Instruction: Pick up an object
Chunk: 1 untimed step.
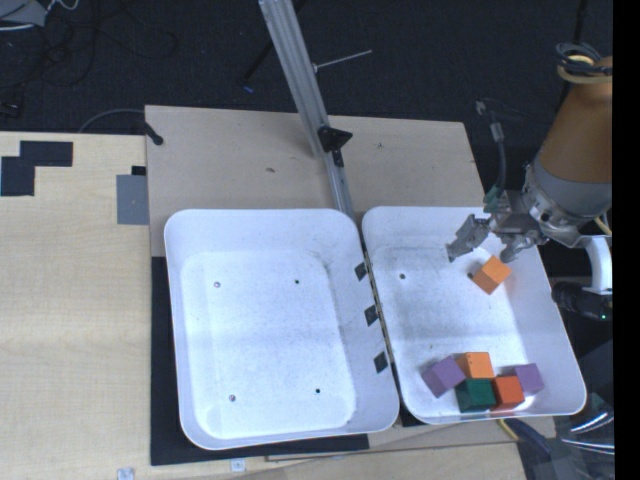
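Observation:
My gripper point(490, 244) hangs over the far right part of the right bin point(420, 298), and its two grey fingers point(464, 240) stand spread apart, open. An orange block point(489, 274) sits tilted just in front of and below the fingertips. It is not gripped between them. Whether it rests on the bin floor or is in the air I cannot tell. Packed into the bin's near right corner are a purple block point(443, 375), an orange block point(478, 364), a green block point(476, 394), a red-orange block point(508, 390) and a second purple block point(528, 377).
The left bin point(260, 328) lies beside the right one, joined by black clips point(368, 313). A slanted metal rail point(305, 88) rises behind the bins. The arm's orange band point(585, 128) stands at the right, with cables beside it.

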Available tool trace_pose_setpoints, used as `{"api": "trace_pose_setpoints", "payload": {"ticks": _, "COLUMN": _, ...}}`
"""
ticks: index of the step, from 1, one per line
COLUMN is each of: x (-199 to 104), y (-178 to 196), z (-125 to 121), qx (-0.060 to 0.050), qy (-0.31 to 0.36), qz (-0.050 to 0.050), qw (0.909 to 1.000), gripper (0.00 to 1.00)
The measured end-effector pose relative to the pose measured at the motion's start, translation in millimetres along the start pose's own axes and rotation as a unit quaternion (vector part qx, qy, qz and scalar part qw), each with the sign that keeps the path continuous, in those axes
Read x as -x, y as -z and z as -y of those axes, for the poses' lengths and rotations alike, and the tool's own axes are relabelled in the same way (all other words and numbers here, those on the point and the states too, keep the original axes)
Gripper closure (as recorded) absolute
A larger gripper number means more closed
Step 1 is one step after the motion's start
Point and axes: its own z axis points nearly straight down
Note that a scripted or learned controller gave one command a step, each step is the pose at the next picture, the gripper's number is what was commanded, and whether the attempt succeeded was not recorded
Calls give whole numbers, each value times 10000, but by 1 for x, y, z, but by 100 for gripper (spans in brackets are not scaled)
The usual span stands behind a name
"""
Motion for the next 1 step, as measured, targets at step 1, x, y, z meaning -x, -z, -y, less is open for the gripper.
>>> {"api": "trace_pose_setpoints", "payload": {"ticks": 1, "x": 72, "y": -102, "z": 25, "qx": -49, "qy": 2, "qz": 1, "qw": 10000, "gripper": 0}}
